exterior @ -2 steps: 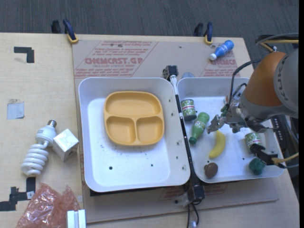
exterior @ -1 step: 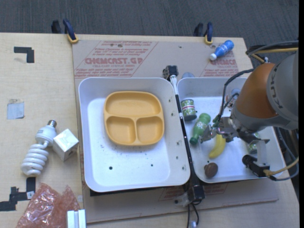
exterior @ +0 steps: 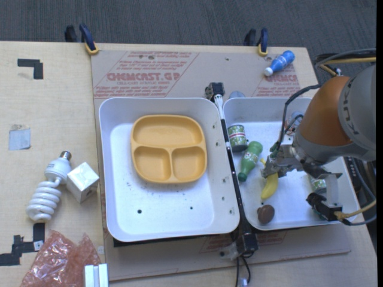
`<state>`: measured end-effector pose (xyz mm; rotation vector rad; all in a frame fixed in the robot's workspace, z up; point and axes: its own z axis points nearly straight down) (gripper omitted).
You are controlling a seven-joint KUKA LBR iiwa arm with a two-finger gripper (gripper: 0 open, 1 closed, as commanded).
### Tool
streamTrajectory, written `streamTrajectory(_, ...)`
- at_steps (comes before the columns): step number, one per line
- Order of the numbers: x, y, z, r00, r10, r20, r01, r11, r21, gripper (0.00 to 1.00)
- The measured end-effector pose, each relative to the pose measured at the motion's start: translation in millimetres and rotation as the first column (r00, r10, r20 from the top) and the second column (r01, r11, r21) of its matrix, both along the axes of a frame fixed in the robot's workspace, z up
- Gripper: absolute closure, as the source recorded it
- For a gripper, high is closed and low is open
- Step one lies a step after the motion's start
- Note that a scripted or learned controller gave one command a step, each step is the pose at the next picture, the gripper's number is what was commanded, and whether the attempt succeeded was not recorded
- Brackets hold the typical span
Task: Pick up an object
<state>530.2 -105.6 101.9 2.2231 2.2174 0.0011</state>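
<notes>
- The claw (exterior: 276,165) hangs low in the right bin (exterior: 286,219), just above the top end of a yellow banana (exterior: 270,187); whether its fingers are apart or together, I cannot tell
- A green bottle (exterior: 249,159) lies at its 9 o'clock, a small can (exterior: 237,136) at 10, a brown lump (exterior: 266,213) at 6
- The left bin (exterior: 161,223) holds a yellow divided tray (exterior: 169,147)
- Both bins rest on a brown board (exterior: 149,73) over a pale bench (exterior: 36,112); grey carpet (exterior: 179,8) lies at 12 o'clock
- On the bench at 9 o'clock, a spiral bulb (exterior: 48,190) touches a white cube (exterior: 82,181)
</notes>
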Motion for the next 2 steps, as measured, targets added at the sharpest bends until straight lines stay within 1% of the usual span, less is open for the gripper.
streamTrajectory(1,-10,55,91,1.0,0.003,0.0,-0.003,1.0,0.0,1.0)
streamTrajectory(2,4,61,173,1.0,0.005,0.0,-0.005,1.0,-0.001,1.0)
